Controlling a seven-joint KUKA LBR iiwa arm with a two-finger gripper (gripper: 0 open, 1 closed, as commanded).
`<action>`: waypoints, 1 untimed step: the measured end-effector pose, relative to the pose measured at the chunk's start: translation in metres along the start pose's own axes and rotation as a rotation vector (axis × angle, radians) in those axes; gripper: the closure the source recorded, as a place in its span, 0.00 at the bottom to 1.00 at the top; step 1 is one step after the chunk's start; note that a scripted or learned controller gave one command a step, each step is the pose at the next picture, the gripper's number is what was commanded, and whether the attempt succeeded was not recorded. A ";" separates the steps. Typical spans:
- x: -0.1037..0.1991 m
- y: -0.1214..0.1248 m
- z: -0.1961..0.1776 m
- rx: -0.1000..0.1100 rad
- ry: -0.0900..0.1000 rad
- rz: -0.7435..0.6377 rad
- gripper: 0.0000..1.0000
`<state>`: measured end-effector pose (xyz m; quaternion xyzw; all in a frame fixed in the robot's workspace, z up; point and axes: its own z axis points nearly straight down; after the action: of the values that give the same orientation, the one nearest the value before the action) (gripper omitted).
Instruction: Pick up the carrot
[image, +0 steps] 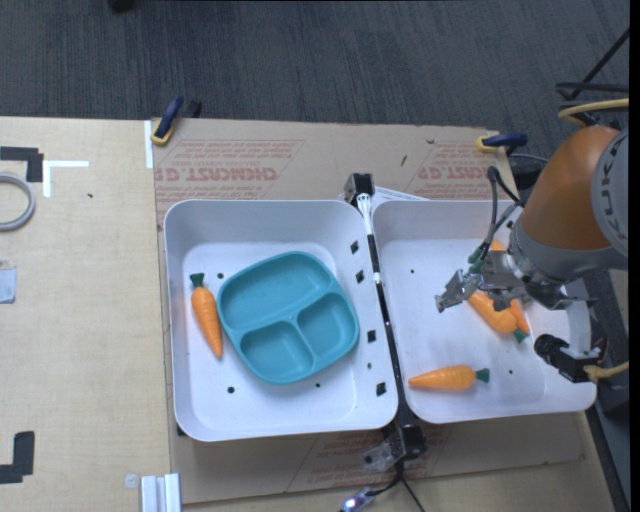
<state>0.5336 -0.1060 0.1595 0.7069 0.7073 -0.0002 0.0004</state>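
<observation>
Gripper (480, 293) over carrot (497, 312), right bin (420, 225) centre

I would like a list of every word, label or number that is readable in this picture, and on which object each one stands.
"CHEMAST GP" is my best reading: red print on the cardboard sheet, upside down and blurred, beyond the left bin.
The same print stands beyond the right bin; the smaller lines are unreadable.
The carrots, the teal plate and the bins bear no text.

Two shallow white plastic bins: left bin (185, 400), right bin (420, 240). Teal three-compartment plastic tray (288, 317). Three orange toy carrots, green tops: one beside tray (207, 316), one at right bin front (445, 378), one under arm (497, 312). Grey arm, orange band (568, 195). Brown cardboard sheet (260, 165), red print. Yellow-blue clamps (168, 117).
</observation>
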 end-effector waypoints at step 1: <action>-0.074 0.017 0.067 0.002 0.001 0.000 0.00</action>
<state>0.5509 -0.1802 0.0921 0.7070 0.7072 -0.0007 -0.0008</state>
